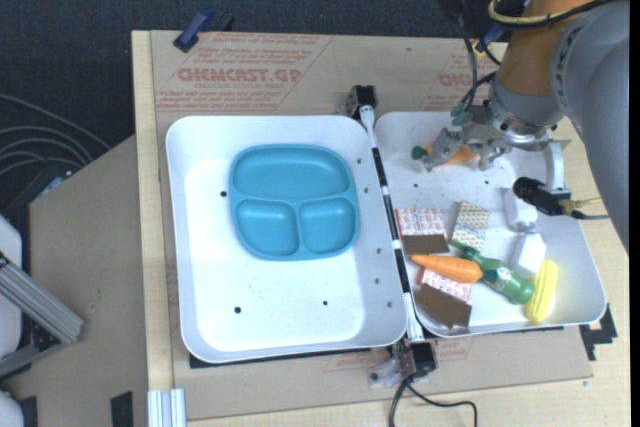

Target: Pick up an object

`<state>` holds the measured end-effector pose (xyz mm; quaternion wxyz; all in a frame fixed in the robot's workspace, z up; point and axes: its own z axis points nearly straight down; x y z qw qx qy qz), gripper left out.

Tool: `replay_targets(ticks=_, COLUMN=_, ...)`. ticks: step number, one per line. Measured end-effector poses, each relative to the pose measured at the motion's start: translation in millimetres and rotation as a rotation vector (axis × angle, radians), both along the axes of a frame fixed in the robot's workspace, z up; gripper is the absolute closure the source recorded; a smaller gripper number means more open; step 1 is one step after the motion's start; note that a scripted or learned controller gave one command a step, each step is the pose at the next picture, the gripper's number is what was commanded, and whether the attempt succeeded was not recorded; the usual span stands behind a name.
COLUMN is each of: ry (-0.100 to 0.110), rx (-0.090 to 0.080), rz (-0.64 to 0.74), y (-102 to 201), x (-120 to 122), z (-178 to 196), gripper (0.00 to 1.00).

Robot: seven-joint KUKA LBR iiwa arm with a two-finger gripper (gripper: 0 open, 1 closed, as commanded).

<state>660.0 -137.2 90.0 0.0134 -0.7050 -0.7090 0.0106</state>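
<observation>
Tool state: I cannot tell; my tool (pixel 462 147) sits low in the right bin (pixel 590 287).
Done: no lift visible.
Left: grasp, raise one object.

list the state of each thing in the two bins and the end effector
blue divided plate: flat in left bin, compartments bare
carrot: lying in right bin, against green bottle
green bottle: lying down
corn: lying near right rim
end effector: low over right bin's far end

Blue tray (pixel 293 198) in left bin (pixel 190 245) (toys (pixel 470 265) fill the right)
</observation>
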Motion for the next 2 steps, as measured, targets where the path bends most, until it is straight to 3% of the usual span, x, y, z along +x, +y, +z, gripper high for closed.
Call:
replay_targets(ticks=1, ry=-0.018, rx=0.000, rz=-0.004, y=-24.4, x=4.1, z=-5.5, gripper=0.00)
replay_targets(ticks=2, ry=-0.008, rx=0.001, rz=-0.005, y=-24.0, x=1.6, z=1.2, gripper=1.00)
